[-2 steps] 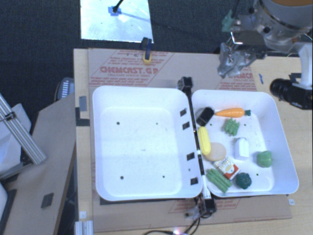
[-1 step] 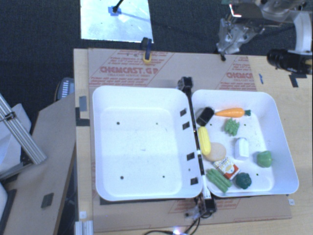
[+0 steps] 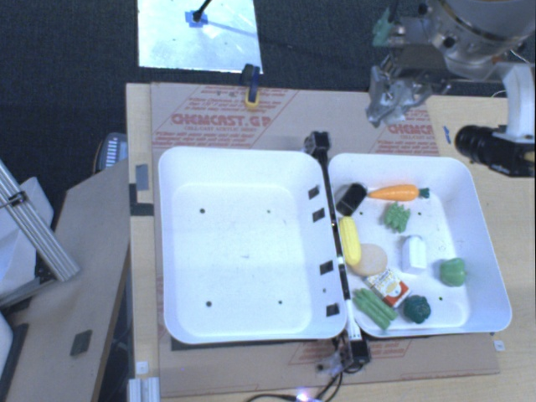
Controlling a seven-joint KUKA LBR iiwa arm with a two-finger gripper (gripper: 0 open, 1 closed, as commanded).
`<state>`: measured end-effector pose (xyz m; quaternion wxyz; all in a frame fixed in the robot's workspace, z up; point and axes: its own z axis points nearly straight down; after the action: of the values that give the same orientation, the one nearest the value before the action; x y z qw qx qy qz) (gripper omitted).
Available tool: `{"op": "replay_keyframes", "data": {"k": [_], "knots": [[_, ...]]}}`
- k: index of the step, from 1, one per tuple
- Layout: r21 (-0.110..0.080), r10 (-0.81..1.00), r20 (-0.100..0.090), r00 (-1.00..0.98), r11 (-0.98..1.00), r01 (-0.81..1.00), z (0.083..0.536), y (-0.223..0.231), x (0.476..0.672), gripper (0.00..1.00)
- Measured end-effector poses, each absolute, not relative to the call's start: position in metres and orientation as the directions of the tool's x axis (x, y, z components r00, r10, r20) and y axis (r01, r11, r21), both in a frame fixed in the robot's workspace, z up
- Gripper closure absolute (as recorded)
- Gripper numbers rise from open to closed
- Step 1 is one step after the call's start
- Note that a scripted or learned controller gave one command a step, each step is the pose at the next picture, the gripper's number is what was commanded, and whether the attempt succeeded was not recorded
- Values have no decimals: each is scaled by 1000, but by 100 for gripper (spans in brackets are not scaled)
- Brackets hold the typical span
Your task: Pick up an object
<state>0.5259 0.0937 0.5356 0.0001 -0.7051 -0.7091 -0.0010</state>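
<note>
we judge the task barely begun — nothing is lifted yet. the gripper (image 3: 392,111) hangs above the table beyond the right bin (image 3: 481,224), its jaws holding nothing, though we cannot tell their spread. the carrot (image 3: 392,193) and its neighbours lie in that bin — all left to pick.

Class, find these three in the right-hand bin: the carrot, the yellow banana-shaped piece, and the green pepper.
carrot (image 3: 392,193), camera view, middle of its orange body.
yellow banana-shaped piece (image 3: 349,240), camera view, middle of its length.
green pepper (image 3: 452,271), camera view, centre of its rounded top.
</note>
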Motion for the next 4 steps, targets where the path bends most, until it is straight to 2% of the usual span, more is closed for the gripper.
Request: {"op": "replay_keyframes", "data": {"k": [1,2,3,4], "knots": [[1,1000,1,-8,8,1000,535,136,485,100],[2,1000,0,1,-1,1000,535,118,524,100],[1,1000,1,-8,8,1000,531,158,485,100],[4,1000,1,0,0,1000,535,153,528,100]]}}
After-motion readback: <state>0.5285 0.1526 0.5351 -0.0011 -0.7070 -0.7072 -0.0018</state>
